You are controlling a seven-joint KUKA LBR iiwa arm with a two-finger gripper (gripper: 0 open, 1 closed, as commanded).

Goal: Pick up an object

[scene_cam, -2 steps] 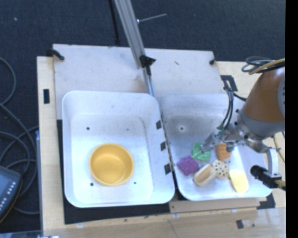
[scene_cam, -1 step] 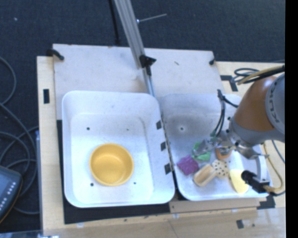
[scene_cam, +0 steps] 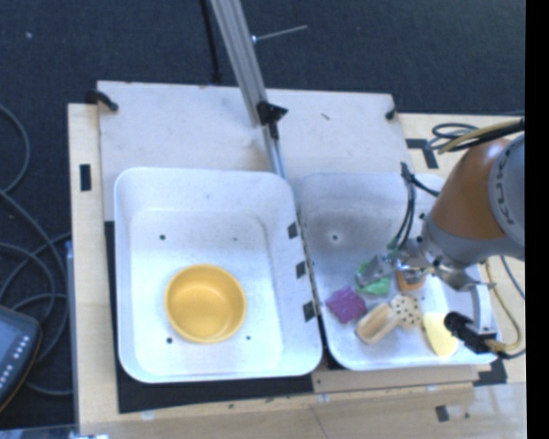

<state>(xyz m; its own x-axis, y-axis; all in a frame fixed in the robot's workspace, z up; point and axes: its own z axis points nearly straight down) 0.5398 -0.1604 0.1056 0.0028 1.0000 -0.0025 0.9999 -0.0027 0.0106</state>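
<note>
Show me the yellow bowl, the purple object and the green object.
yellow bowl (scene_cam: 206, 303), camera view, middle of its inside, in the left bin.
purple object (scene_cam: 346, 305), camera view, middle of its top, in the right bin.
green object (scene_cam: 377, 285), camera view, its visible edge beside the arm.

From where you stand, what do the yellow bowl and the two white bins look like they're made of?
The yellow bowl looks like plastic: one even colour, a smooth rounded rim and a soft sheen, though glazed ceramic can't be ruled out. The left bin and right bin look like thin moulded plastic, matte white with rounded corners; the right bin's floor shows grey scuffing.
</note>
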